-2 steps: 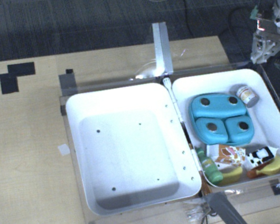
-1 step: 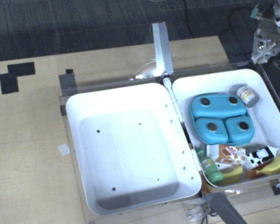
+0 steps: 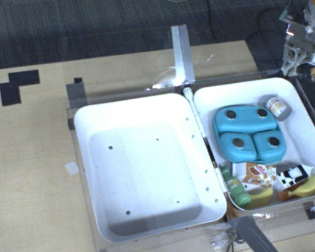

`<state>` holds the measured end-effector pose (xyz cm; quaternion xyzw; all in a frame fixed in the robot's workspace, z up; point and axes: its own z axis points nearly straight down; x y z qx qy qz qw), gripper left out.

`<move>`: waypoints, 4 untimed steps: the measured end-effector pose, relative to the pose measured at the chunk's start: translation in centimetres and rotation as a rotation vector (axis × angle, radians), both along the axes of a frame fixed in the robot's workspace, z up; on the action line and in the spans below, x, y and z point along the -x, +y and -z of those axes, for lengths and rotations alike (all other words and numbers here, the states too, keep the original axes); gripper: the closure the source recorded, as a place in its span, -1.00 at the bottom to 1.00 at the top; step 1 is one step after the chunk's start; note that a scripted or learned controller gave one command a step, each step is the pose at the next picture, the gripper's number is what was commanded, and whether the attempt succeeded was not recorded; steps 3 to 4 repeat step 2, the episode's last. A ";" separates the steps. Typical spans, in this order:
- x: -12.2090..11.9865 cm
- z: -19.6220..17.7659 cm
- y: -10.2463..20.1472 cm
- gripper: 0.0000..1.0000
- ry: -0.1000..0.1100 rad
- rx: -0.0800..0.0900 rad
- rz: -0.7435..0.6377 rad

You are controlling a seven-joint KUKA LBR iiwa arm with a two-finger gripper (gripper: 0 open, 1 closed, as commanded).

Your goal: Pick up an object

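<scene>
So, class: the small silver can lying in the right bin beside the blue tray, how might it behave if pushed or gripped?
The small silver can lies on its side, so a push would probably set it rolling. Its smooth metal-looking surface may slip between fingers. It sits close to the blue tray and the right bin wall, which could stop it quickly.

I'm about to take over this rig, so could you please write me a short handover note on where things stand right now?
End effector: up at the far right, outside the bins; open or shut can't be told.
Right white bin: light blue four-dimple plastic tray, small grey metal can beside it, mixed small colourful items along the near wall, including a yellow banana-shaped toy.
Done: nothing picked.
Left: choose an object, descend, grasp, lift.
</scene>
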<state>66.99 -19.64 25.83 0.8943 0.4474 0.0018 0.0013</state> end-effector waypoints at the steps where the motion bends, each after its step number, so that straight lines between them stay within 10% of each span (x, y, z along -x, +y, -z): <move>1: 0.0 1.2 0.1 1.00 0.000 -0.001 0.194; 4: 0.8 1.7 -0.5 1.00 0.000 -0.002 0.351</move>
